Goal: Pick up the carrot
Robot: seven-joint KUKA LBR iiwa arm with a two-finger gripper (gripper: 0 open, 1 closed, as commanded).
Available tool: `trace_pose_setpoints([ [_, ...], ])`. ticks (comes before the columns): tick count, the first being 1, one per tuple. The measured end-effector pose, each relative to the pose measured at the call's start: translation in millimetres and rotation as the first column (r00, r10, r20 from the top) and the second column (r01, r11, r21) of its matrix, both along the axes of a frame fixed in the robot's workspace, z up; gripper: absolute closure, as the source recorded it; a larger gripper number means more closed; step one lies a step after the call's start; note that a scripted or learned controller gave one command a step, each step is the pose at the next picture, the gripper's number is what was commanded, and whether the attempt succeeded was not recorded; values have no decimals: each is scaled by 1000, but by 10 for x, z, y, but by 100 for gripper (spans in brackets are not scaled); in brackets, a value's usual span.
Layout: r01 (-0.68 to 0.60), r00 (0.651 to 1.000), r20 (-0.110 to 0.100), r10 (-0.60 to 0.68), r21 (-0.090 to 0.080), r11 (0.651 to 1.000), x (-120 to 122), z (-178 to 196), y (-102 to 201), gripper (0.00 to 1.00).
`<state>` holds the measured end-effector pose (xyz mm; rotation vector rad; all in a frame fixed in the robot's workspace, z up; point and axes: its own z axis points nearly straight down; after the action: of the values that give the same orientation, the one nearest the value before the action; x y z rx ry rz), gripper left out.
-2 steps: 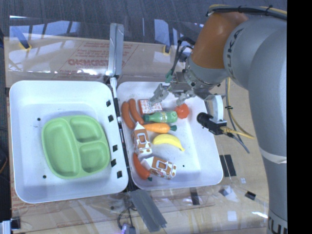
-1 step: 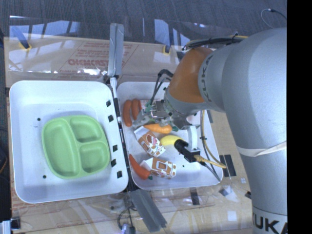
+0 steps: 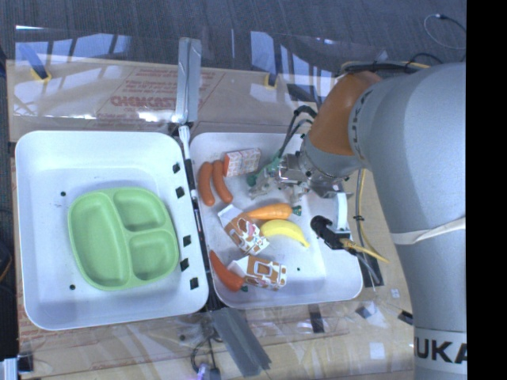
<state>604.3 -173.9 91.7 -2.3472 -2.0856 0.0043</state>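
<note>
The carrot (image 3: pixel 268 211) lies in the right bin (image 3: pixel 337 287), touching the banana (image 3: pixel 283 231) at its five o'clock. The gripper (image 3: pixel 287 174) hovers at the carrot's one o'clock; its grip cannot be told.

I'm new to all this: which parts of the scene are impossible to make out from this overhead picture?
- Gripper: the bulky grey arm covers much of it, and it is too small and cluttered to read.
- Right bin: its right side lies under the arm.
- Small cartons: printing too small to read.
- Red item at the bin's near edge: partly under a carton, identity unclear.
- Carrot: its right tip blurs into the clutter.
</note>
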Motion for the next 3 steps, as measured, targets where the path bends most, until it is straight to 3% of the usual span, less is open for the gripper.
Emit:
trace_pose_setpoints([
  [1, -437, 900, 1, 437, 3, 900, -414, 2, 115, 0],
  [2, -440, 898, 2, 440, 1, 898, -408, 107, 107, 100],
  [3, -428, 904, 4, 428, 0, 904, -200, 1423, 899, 100],
])
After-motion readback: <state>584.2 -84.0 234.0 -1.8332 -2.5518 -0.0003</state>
